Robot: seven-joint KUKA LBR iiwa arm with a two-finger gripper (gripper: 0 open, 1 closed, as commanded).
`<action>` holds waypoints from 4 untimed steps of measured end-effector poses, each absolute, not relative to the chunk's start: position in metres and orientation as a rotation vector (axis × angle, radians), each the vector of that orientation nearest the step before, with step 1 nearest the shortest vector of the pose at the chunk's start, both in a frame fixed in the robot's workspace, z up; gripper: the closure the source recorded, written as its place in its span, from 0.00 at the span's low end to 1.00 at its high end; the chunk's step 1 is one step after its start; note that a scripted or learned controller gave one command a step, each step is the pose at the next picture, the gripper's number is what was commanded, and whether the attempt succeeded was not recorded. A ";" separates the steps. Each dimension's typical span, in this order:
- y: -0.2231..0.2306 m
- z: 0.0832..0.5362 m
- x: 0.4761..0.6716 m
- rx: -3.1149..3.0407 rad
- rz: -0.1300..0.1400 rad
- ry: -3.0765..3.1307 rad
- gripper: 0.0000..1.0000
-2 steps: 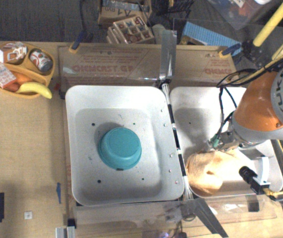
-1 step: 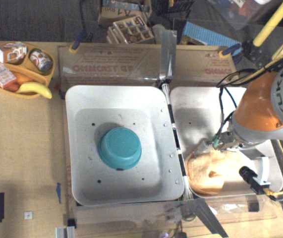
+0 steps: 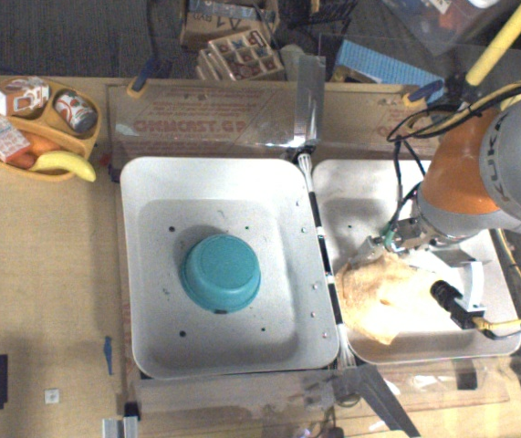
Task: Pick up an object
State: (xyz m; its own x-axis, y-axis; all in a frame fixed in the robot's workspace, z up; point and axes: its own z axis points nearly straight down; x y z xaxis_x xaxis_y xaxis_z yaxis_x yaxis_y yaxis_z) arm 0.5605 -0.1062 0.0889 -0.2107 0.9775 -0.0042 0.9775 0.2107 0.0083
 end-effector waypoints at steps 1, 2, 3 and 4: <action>-0.106 0.100 0.562 1.965 0.011 2.436 1.00; -0.106 0.100 0.562 1.965 0.010 2.436 0.00; -0.111 0.089 0.585 2.140 0.006 2.291 0.00; -0.110 0.100 0.586 2.135 0.011 2.290 1.00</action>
